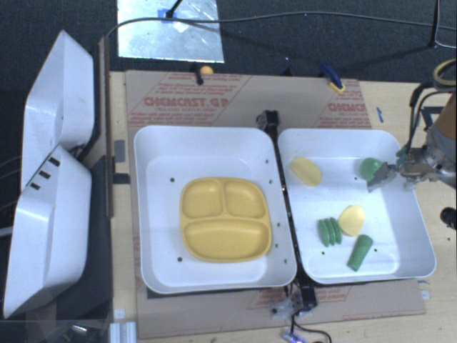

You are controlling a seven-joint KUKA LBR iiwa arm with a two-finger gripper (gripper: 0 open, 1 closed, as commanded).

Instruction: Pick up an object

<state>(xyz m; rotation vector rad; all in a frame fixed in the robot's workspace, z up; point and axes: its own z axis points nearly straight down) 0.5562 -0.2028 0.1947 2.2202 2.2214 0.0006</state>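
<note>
The right bin point(407, 263) holds several small items. A pale yellow lump point(305, 171) lies at its far left, and a round green piece point(369, 167) lies at the far right. Nearer the front are a yellow rounded piece point(351, 220), a green ridged pod point(329, 231) and a green cylinder point(359, 252). My gripper point(393, 179) hangs low over the right bin's far right part, just right of the round green piece and close to it. Nothing shows in its grasp.
The left bin point(153, 213) holds a yellow divided plate point(226, 217). The arm's wrist point(437, 156) comes in over the right bin's right rim. Cables and a shiny metal sheet point(169, 20) lie beyond the bins; white housings point(57, 170) stand at the left.
</note>
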